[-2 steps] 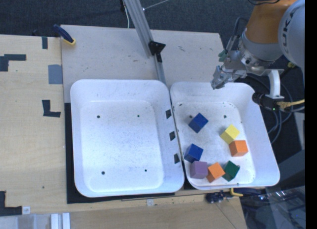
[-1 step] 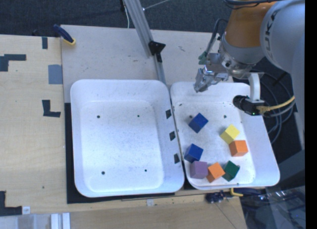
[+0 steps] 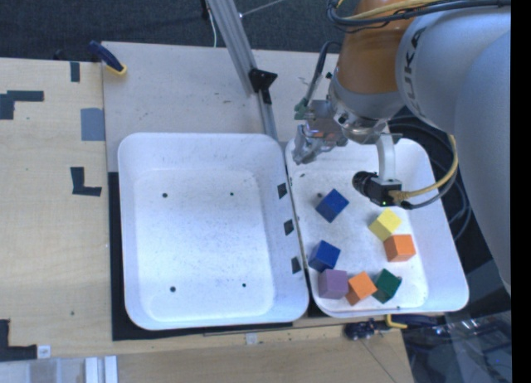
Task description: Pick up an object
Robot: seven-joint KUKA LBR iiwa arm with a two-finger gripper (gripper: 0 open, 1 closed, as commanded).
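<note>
Gripper point(image 3: 309, 143) hanging over the upper left corner of the right bin point(image 3: 438, 278), near the divide with the left bin point(image 3: 133, 207); fingers too blurred to tell whether open or closed, nothing visibly between them. Below it, scattered across the right bin: blue cube point(image 3: 332, 205), second blue cube point(image 3: 325, 254), yellow cube point(image 3: 385, 224), orange cube point(image 3: 400, 247), purple cube point(image 3: 333, 283), smaller orange cube point(image 3: 361, 287), green cube point(image 3: 387, 284).

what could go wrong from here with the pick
The claw hangs over the far left corner of the right bin, close to its rim, so a straight descent may strike the wall rather than a block. Near the front, the purple block, orange block and green block crowd together, which could spoil a clean grasp.
</note>
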